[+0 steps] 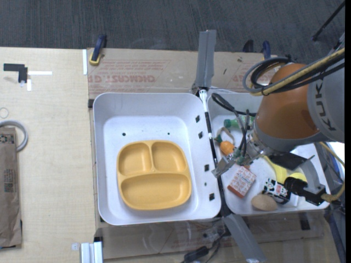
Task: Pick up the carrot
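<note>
Tabletop [44, 147] w/ two white bins. Left bin [104, 163] has a yellow divided plate [153, 174] in the middle. Arm [290, 108] hangs over the right bin [233, 204], orange band on top. Fingers [233, 159] low by the bin's left wall; can't tell if apart or together. Small red-and-white box [241, 181] just below them, tan lump [265, 203] near the front rim. Carrot [226, 146] lies in the right bin, just above-left of the fingers, not gripped.
</note>
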Available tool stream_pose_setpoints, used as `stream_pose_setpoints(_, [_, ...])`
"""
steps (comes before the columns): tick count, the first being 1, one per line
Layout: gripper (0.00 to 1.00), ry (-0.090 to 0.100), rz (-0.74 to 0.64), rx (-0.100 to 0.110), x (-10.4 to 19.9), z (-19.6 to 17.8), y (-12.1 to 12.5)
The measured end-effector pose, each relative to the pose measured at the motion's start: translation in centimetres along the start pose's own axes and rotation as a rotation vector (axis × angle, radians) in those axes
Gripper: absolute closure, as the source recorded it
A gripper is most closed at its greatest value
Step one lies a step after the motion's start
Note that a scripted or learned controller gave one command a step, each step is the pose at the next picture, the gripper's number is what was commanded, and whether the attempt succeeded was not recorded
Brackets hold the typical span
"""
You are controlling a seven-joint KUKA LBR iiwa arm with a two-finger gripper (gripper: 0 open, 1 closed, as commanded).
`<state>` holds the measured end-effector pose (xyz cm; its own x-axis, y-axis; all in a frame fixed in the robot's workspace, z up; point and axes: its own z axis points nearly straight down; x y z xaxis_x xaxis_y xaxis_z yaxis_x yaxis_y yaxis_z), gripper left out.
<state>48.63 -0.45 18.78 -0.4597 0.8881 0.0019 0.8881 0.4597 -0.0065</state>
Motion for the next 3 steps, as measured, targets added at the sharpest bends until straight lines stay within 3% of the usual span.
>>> stream_pose_setpoints(1, [0.0, -0.002, 0.102, -0.002, -6.1, 0.0, 4.3])
stream_pose_setpoints(2, [0.0, 0.0, 0.039, -0.001, -3.3, 0.0, 0.1])
stream_pose_setpoints(3, [0.0, -0.001, -0.108, -0.003, -4.8, -0.1, 0.2])
